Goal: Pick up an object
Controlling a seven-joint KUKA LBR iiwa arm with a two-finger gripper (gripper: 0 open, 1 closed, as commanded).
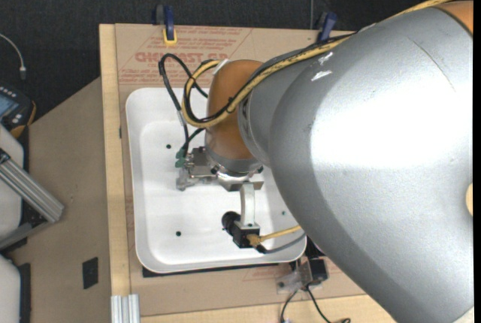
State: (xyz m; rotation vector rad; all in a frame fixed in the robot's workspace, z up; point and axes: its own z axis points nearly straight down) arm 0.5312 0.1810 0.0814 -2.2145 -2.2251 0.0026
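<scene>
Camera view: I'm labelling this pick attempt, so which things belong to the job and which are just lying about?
Job:
- two-finger gripper on the grey arm
- shallow white plastic bin beneath it

Lying about:
- brown cardboard sheet under the bin
- two blue clamps on its far edge
- silver metal rail at left

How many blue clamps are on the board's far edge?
2. One blue clamp is near the far left corner of the board; the other is farther right, beside the grey arm. The arm covers the board's right side, so more may be hidden.
</scene>
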